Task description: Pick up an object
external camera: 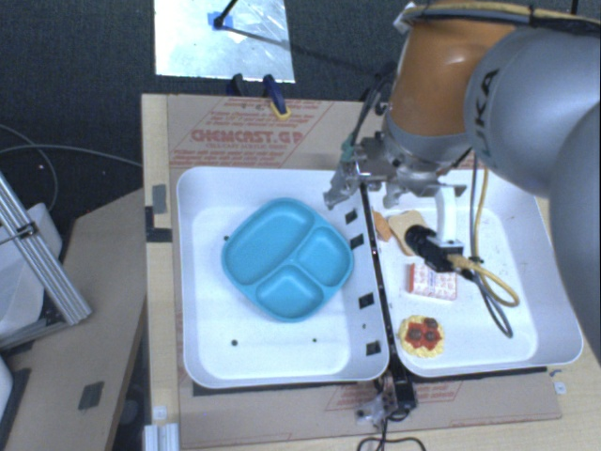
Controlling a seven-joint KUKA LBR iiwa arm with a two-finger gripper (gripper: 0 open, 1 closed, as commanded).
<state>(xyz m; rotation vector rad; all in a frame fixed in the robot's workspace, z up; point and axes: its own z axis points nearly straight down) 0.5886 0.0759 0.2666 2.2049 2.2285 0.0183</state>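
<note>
A blue divided plate lies in the left bin. In the right bin are a tan flat piece, a small red and white box and a round yellow toy pizza with red topping. My gripper hangs below the orange-banded wrist over the far left part of the right bin, just above the tan piece and close to the wall between the bins. The wrist hides its tip.
The wall between the bins runs right beside the gripper. The big grey arm covers the far right corner of the right bin. A shiny sheet and a blue clamp lie beyond the bins.
</note>
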